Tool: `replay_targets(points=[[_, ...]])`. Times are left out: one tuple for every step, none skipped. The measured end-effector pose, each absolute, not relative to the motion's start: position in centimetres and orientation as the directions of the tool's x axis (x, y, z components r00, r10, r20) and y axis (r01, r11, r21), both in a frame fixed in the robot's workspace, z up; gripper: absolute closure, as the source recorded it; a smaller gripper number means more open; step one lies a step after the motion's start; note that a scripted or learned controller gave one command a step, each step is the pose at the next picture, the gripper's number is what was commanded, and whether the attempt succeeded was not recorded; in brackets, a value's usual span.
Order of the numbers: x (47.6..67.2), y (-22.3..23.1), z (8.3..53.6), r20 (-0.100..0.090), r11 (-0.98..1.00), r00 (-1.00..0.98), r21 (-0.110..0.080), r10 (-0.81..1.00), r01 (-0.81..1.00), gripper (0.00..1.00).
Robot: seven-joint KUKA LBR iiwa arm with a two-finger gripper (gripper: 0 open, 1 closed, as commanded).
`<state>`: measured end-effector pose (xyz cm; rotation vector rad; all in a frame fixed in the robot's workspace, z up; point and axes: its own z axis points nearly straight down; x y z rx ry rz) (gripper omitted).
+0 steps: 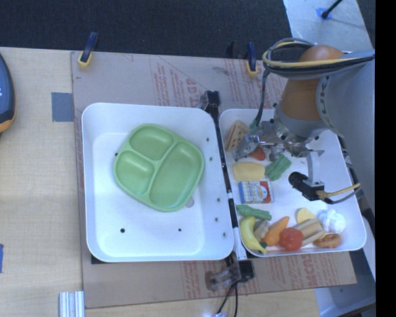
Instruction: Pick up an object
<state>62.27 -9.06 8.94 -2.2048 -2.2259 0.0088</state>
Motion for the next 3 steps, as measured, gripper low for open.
replay_targets(points=[[64.4,-9.6,9.2,0.000,0.008,-0.008,-0.001,1.000,1.000,0.00],[64.4,-9.7,10.3,-0.001,0.010,-0.010,-0.003,1.000,1.000,1.00],[56.6,-8.1,19.8,0.001,0.001,-0.001,0.001,1.000,1.000,1.00]])
